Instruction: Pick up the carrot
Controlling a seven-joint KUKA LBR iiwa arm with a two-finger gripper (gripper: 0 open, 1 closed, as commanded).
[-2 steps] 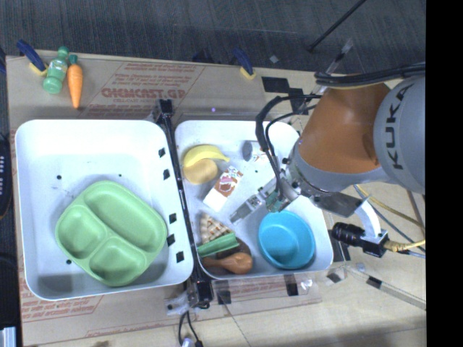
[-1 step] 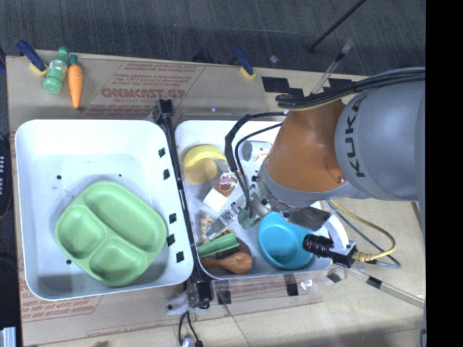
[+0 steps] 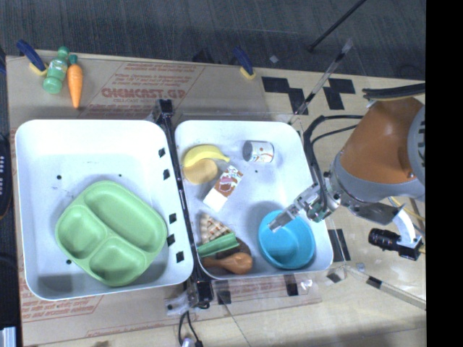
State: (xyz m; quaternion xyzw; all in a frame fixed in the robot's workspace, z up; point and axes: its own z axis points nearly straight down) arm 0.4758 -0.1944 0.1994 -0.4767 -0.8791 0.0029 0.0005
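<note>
Orange-banded and bulky, the arm [image 3: 380, 154] stands closest to the lens, coming in from the right, and its gripper [image 3: 283, 220] hangs over the rim of the blue bowl [image 3: 288, 243] in the right bin [image 3: 289, 132]. I cannot tell how the fingers stand; they are too small and blurred against the bowl.

Around it in that bin lie a banana [image 3: 202, 155], a small carton [image 3: 226, 184], a can [image 3: 258, 152] on its side, a waffle [image 3: 213, 228], a green bean pod [image 3: 219, 246] and what may be a chicken drumstick [image 3: 233, 262]. A green divided plate [image 3: 110, 231] sits in the left bin [image 3: 43, 143].

As for the carrot [image 3: 74, 84], it lies outside both bins, on the cardboard at the far left corner, touching a green toy [image 3: 55, 73], well apart from the gripper.

Judged from here, the risk is a reach across both bins; the wrist could clip the bin walls, or a closing grasp could catch the green toy instead. The wrist hides part of the bench at right
</note>
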